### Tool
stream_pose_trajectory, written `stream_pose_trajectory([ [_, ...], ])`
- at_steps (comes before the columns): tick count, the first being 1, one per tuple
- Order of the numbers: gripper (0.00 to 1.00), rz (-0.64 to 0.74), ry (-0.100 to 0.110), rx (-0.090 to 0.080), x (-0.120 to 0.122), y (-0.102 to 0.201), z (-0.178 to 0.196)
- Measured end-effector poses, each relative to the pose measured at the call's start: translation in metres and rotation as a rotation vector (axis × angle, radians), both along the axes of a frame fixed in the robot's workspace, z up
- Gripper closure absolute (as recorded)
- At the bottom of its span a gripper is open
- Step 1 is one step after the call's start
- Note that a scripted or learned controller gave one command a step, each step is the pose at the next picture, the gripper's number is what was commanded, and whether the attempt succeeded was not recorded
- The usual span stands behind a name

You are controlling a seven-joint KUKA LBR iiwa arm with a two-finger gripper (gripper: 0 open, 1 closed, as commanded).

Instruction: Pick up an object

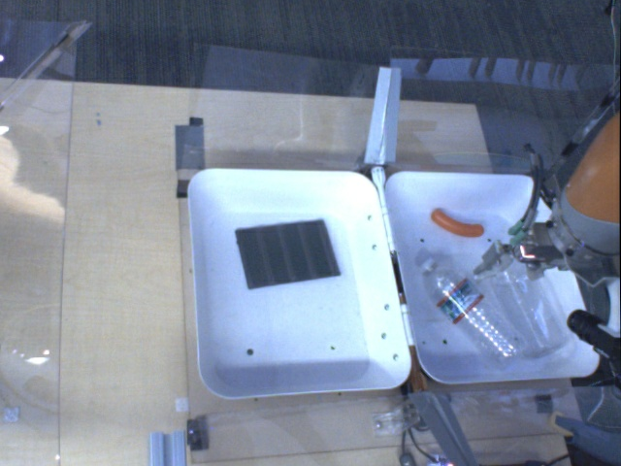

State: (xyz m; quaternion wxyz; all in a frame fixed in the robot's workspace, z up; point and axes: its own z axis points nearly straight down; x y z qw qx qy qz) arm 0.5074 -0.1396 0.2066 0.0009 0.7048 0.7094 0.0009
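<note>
Here, two shallow white bins side by side on a wooden bench [116, 260], parted by a narrow metal divider [381, 129]. In the left bin [291, 367], a dark grey ribbed rectangular pad [288, 252], flat, a little left of the middle, turned slightly off square. In the right bin [456, 362], an orange sausage-shaped object [456, 223] near the far wall, lying crosswise and apart from everything else. Nearer the middle, a clear plastic bottle [475, 311] on its side, slanted from upper left to lower right, with a small label band of red, blue and dark colours; print too small and blurred to read, brand not tellable. Just right of it, a clear plastic cup or tumbler [524, 304], hard to make out against the white floor. Over the right side of that bin, the gripper [511, 252], reaching in from the right under the grey arm with its orange band [594, 178], low above the clear cup. Nothing seen between the fingers; apart or together cannot be told.
</note>
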Motion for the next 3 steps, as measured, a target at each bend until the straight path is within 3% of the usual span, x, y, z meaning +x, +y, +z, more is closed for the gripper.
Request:
stream_pose_trajectory([
  [1, 0.00, 0.081, -0.005, -0.001, 0.007, 0.019, -0.104],
  [2, 1.00, 0.080, -0.010, -0.001, 0.009, 0.019, -0.093],
  [3, 1.00, 0.000, -0.003, 0.000, 0.061, 0.065, -0.021],
])
